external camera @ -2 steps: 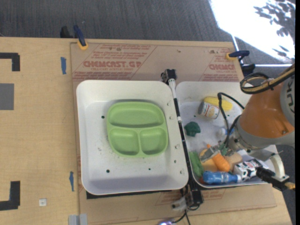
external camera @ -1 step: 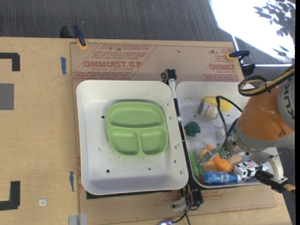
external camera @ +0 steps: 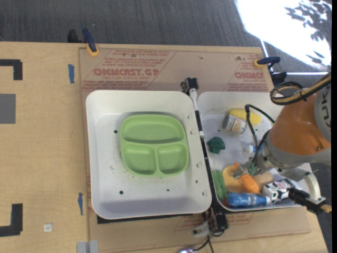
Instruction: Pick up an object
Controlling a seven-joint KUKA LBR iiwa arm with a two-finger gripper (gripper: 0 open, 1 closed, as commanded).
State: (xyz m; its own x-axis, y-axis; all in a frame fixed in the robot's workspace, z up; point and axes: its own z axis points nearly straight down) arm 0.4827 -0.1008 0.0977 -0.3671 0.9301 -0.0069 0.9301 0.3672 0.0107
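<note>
Two shallow white plastic bins are seen side by side on a tan bench covered by a printed brown cardboard sheet (external camera: 158, 70). In the left bin (external camera: 100, 157), a smooth pale-green divided plate (external camera: 154, 143) with rounded corners and three compartments is laid flat near the middle.

The right bin (external camera: 210, 107) is partly covered by the arm (external camera: 300, 128), whose orange band hides the bin's right edge. The gripper (external camera: 253, 165) is lowered over the clutter near the bin's front edge; whether it is wide, narrow or closed on anything cannot be told, since its tip is lost among cables and objects.

Toward the bin's back edge, a small cylindrical jar (external camera: 235, 123) with a pale label is lying tilted, touching a yellow, rounded object (external camera: 250, 116) behind it. A dark-green, lumpy toy (external camera: 216, 144) is placed near the left wall. Along the front edge, an orange carrot-shaped piece (external camera: 248, 183), a yellow piece (external camera: 229, 174), a glossy blue tube (external camera: 246, 199) and a white printed packet (external camera: 276, 191) are crowded together, touching; their outlines are hard to separate. A green strip (external camera: 218, 183) lies against the left wall by the front corner.
</note>
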